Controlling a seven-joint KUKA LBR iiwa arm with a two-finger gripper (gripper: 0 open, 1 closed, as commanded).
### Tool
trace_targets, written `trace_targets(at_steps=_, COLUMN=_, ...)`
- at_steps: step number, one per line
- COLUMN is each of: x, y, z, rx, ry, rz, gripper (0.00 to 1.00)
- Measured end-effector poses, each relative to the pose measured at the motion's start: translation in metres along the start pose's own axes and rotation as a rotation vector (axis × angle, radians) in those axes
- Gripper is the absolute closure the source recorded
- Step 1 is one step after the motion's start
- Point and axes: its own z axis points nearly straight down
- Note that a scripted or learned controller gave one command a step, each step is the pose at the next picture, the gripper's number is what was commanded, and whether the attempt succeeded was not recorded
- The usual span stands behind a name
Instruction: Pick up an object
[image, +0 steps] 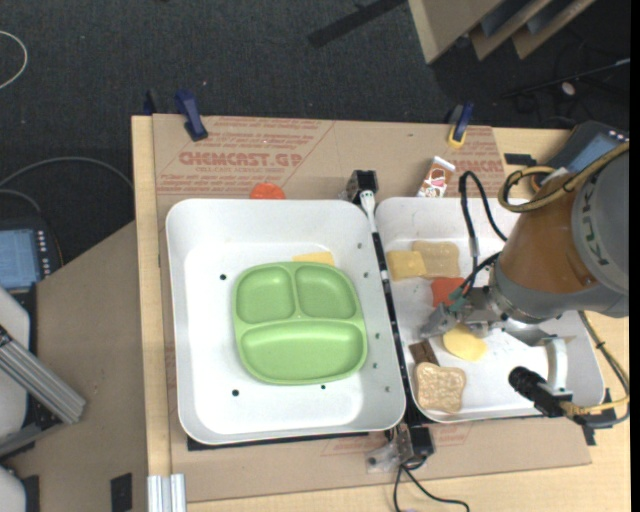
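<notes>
Objects for the pick all sit in my right bin (590, 375); pale yellow round piece (464, 345) lies mid-bin, just under my gripper (452, 318); I can't tell from this angle how the gripper stands, and nothing is visibly held in it, so I won't claim a hold; red piece (445, 291) sits just above the gripper, partly covered by it; yellow cheese-like square (404, 264) and tan bread-like slice (436, 258) lie side by side toward the bin's far end, touching or nearly so; speckled toast-shaped piece (441, 387) is in the near corner, close to the divider between bins; small dark brown bar (423, 352) lies between toast and gripper, by the left wall; my arm (550, 255) comes in from the right, hanging over the right half of that bin, black cables looping off the wrist; left bin (190, 300) carries a green divided plate (299, 322), three compartments, flat in the middle; pale yellow flat piece (315, 258) pokes out just behind the plate's far edge, touching it; both bins rest on a cardboard sheet (250, 150) with red print; small red-and-white carton (437, 177) stands on the cardboard beyond the right bin; blue clamps (190, 115) grip the far edge of the sheet.
</notes>
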Motion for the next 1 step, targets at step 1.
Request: trace_targets(at_steps=1, x=-0.0008, y=0.0055, z=-0.0141, rx=-0.018, ry=-0.005, rz=-0.001, gripper=1.00)
